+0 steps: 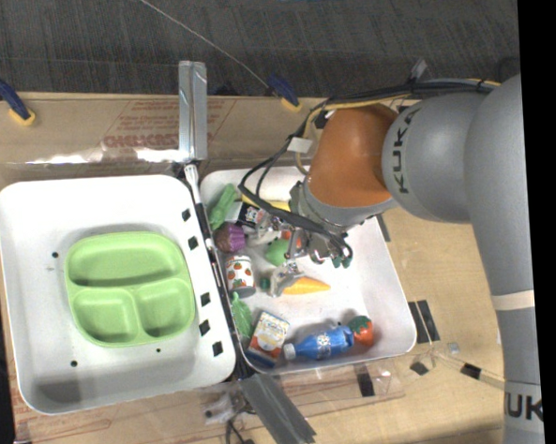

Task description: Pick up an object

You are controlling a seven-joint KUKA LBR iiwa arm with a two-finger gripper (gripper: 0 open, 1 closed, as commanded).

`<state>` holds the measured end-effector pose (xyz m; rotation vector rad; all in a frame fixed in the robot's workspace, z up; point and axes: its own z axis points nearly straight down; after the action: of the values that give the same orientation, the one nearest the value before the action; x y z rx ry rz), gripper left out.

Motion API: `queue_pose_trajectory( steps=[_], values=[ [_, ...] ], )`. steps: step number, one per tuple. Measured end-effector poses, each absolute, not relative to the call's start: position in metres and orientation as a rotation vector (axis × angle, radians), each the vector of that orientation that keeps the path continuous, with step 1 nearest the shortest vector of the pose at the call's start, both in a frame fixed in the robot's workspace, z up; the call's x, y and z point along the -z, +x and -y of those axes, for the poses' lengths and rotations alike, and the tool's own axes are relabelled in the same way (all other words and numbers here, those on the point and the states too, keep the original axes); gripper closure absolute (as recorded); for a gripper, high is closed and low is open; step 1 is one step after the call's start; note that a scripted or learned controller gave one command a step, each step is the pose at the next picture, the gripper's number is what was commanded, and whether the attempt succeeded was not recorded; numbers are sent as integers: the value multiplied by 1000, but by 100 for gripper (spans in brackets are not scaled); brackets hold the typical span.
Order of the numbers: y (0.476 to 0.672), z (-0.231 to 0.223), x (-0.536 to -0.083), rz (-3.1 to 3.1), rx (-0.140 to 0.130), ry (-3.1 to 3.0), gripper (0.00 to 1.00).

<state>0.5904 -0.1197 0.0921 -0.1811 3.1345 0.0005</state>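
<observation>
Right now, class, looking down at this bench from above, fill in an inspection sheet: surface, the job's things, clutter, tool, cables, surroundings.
Surface: brown bench bearing a left bin and a right bin.
Job's things: in the right bin, a blue bottle, a yellow-orange piece, a small carton, a white can, and purple and green items near the divider.
Clutter: a green compartment tray in the left bin.
Tool: tool low over the right bin's middle; finger state unclear.
Cables: black cables looping beside the wrist.
Surroundings: dark carpet; blue clamps on the bench edge.
</observation>
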Motion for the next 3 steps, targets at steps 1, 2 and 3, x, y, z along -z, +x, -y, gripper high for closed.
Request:
queue_pose_trajectory(
  steps=[1, 2, 3],
  values=[
    [604, 98, -95, -3134, 11, 29, 0],
    [544, 105, -98, -3141, 1, -65, 0],
    [600, 102, -93, -3138, 3, 52, 0]
  ],
)
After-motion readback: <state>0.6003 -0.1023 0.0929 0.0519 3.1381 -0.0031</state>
